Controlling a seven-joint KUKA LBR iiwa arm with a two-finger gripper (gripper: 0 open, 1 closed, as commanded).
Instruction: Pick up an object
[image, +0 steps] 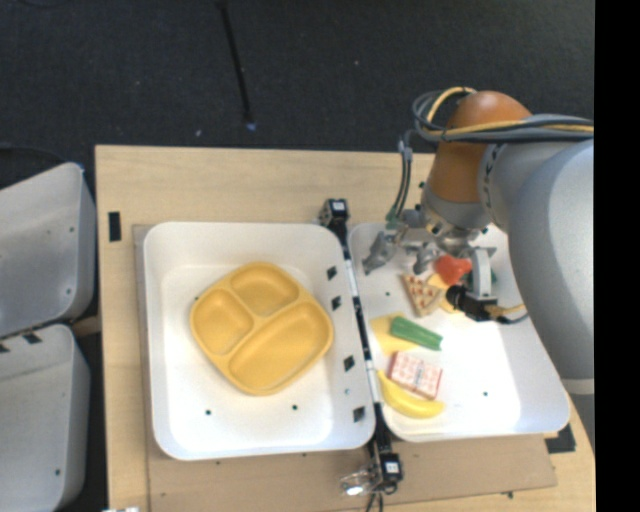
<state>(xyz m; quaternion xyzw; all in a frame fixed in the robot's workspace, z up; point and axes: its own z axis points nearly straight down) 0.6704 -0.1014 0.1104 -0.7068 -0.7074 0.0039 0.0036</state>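
While the jaws (425, 262) hang just above the pizza slice (423, 293), I cannot tell their spread.

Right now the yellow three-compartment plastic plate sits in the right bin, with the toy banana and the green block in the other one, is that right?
Not quite. The camera view shows the yellow three-compartment plastic plate in the left bin. The toy banana and the green block lie in the other one, the right bin.
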